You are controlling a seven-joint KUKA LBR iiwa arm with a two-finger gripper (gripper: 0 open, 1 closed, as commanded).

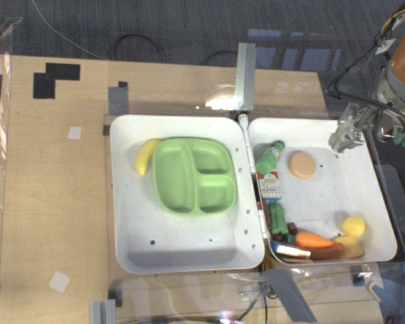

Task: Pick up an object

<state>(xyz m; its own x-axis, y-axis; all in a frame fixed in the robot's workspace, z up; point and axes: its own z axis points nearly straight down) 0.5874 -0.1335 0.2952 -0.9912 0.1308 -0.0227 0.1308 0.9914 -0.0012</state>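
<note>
My gripper [345,138] hangs over the far right corner of the right bin [364,201], with nothing between its fingers. A tan round piece [302,165] lies to its left on the bin floor. A green bottle [269,159] lies along the bin's left wall, with a green toy [277,219] below it. In the near corner sit a yellow ball [354,226], an orange carrot [314,239] and a brown piece [327,251].
The left bin [135,241] holds a green divided plate [192,175] and a yellow banana [144,156] at the plate's left edge. A metal post [246,76] stands behind the bins. The arm's grey body [399,59] rises at the right.
</note>
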